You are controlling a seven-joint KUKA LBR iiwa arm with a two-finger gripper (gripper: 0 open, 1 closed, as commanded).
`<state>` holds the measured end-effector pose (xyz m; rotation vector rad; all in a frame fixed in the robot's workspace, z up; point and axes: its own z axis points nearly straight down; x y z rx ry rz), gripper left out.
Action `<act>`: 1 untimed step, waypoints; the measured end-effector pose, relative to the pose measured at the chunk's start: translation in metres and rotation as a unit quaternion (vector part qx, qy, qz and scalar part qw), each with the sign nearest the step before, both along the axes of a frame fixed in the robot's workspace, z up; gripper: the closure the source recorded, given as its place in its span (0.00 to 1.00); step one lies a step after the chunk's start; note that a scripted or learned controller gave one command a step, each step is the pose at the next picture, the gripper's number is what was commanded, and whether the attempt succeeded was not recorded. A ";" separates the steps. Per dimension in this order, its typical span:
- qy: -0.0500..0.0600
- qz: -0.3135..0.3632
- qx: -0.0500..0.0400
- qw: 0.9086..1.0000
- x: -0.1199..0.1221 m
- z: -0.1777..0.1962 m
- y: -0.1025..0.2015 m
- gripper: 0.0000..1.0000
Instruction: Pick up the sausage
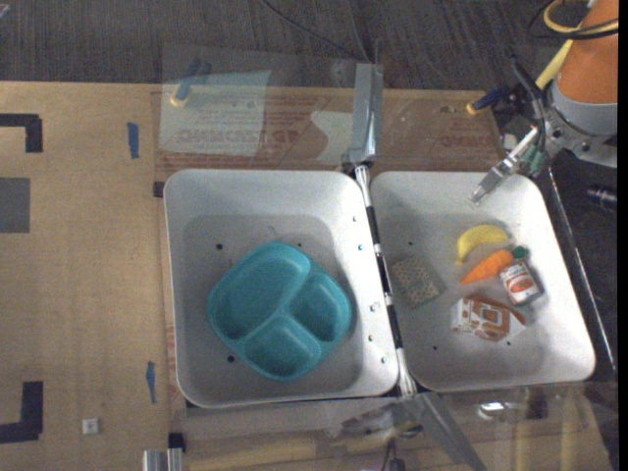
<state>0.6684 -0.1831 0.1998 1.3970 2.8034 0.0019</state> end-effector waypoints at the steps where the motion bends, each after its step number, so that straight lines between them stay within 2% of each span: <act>1: 0.002 0.214 0.000 0.977 -0.010 -0.093 0.078 0.00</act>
